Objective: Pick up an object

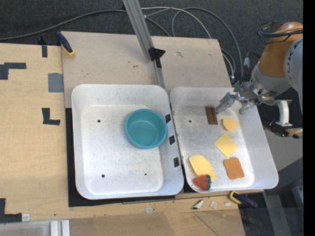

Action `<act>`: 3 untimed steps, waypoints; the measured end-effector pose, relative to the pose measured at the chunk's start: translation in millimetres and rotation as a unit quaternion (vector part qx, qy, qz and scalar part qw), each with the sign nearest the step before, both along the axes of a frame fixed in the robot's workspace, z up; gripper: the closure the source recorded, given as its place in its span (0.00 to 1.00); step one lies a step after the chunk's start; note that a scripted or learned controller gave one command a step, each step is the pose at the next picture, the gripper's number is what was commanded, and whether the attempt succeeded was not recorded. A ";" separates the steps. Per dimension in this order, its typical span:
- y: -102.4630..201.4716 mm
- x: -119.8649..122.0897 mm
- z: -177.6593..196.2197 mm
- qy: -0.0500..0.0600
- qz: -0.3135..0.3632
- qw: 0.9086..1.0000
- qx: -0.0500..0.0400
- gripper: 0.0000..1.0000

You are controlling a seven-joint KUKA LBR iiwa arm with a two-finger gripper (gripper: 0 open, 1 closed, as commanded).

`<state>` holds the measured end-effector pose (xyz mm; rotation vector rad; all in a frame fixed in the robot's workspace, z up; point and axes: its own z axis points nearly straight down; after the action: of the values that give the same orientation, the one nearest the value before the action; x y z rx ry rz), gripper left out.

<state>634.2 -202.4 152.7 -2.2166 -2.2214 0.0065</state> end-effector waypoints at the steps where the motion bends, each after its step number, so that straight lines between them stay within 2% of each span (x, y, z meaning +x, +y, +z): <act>1: -4.5 2.7 -62.2 0.001 0.000 1.000 0.000 0.00; 2: -4.1 4.4 -47.8 -0.002 0.001 1.000 0.000 1.00; 3: 4.9 0.0 6.2 -0.005 0.000 1.000 0.000 1.00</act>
<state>634.2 -197.4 158.9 -2.2217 -2.2260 -0.0040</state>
